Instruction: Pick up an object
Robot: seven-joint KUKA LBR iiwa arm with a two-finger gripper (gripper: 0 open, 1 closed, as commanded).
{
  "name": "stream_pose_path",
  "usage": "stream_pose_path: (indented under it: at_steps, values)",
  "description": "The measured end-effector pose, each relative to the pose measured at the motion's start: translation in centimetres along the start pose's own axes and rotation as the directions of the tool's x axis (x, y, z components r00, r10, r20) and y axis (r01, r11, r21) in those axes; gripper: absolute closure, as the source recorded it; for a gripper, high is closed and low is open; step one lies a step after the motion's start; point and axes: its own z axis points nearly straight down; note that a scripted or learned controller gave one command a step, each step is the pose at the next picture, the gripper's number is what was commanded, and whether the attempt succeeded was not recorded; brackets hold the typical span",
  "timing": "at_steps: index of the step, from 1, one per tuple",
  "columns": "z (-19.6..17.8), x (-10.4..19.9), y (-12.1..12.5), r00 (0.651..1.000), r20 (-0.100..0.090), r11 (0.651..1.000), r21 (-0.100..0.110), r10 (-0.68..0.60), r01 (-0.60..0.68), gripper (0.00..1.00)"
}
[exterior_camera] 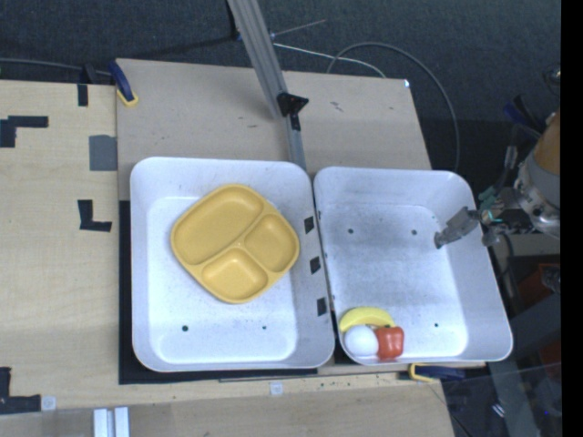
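- A white ball [361, 340], a red toy [390, 341] and a yellow banana-shaped piece [366, 317] are seen bunched together, touching, in the near corner of the right bin [474, 326].
- A yellow divided plate [235, 242] is seen lying flat in the left bin [155, 326].
- Both bins are carried side by side on the wooden surface [55, 244].
- The gripper [453, 228] is seen over the right bin's right edge, well apart from the toys. Nothing is held; how far the fingers are open cannot be told.
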Motion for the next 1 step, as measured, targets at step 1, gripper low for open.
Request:
stream_pose_path:
  at_steps: [1]
  values:
    - [-0.01,-0.01,0.00,1.000,0.000,1.000,0.000,0.000,0.000,0.00]
